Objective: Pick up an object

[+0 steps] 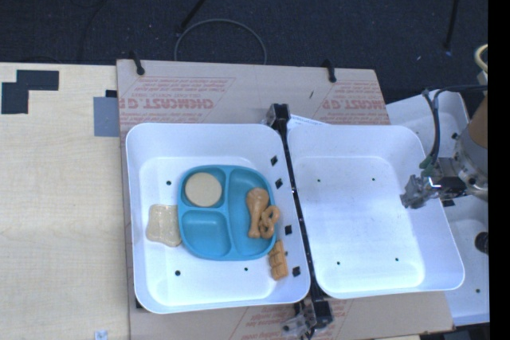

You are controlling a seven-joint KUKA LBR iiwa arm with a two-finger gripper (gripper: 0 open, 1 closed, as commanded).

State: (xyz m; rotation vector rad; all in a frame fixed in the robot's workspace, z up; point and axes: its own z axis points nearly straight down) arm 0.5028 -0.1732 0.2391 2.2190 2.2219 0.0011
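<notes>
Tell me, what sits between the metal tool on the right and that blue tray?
In the camera view, the tool and the blue tray are separated by the right bin's bare white floor and the black divider where both bins meet.

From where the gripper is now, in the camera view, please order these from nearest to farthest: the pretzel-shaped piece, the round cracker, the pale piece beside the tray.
Gripper is at the right bin's right edge.
1. Pretzel-shaped piece, tray's right compartment.
2. Round cracker, tray's upper-left compartment.
3. Pale piece, left of the tray.
</notes>
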